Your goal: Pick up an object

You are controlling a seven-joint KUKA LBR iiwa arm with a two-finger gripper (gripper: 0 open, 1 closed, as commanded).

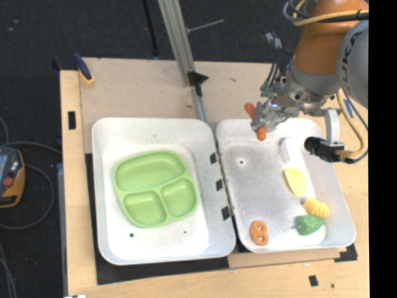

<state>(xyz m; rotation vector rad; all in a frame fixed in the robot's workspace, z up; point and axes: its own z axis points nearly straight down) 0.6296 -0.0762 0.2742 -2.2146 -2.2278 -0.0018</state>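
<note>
White plastic right-hand bin (248, 166) lies mostly bare at its centre; the gripper (263, 124) hangs over its far rim, fingers pinching a small orange-red piece (261, 133); yellow, green and orange toys crowd its near-right corner.

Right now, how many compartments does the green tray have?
3: one long across the tray top, two smaller ones below, side by side.
</note>
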